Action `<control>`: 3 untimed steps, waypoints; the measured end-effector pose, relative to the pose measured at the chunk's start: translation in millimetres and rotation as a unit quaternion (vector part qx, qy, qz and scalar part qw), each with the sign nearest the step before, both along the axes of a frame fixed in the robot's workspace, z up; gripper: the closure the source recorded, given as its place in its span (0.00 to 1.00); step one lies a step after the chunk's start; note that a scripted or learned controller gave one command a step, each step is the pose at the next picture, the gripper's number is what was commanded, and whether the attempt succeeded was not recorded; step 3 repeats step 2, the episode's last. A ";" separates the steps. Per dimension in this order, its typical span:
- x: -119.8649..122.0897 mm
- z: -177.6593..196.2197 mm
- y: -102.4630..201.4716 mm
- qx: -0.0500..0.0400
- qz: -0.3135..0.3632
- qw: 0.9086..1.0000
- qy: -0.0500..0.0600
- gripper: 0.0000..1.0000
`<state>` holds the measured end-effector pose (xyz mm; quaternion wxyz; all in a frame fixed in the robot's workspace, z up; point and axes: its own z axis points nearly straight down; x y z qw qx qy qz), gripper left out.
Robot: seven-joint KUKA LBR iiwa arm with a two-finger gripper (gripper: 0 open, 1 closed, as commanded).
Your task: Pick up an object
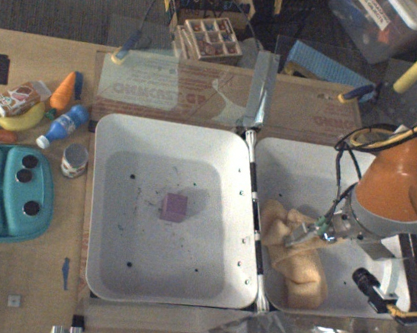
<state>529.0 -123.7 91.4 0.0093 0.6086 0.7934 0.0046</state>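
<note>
Plush toy (296,255) lies diagonally, upper-left to lower-right.

**Arm low, reaching leftward**

I see my arm (409,190) coming in from the right, the orange band bulging large above the wrist. The wrist angles down and to the left, cables looping over it. My gripper (308,236) sits low at the end, its tip pointing left; finger spacing I can't read.

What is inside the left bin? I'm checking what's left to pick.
The left bin holds one small purple block near its middle, lying flat on the floor, plus a few dark specks. Nothing covers the floor, so nothing there is hidden.
</note>
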 end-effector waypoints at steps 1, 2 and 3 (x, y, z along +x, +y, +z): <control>1.7 8.0 -0.3 0.001 -0.001 1.000 -0.001 1.00; 81.4 136.3 11.0 0.002 -0.117 0.993 0.012 1.00; 81.4 136.3 11.0 0.002 -0.117 0.993 0.012 1.00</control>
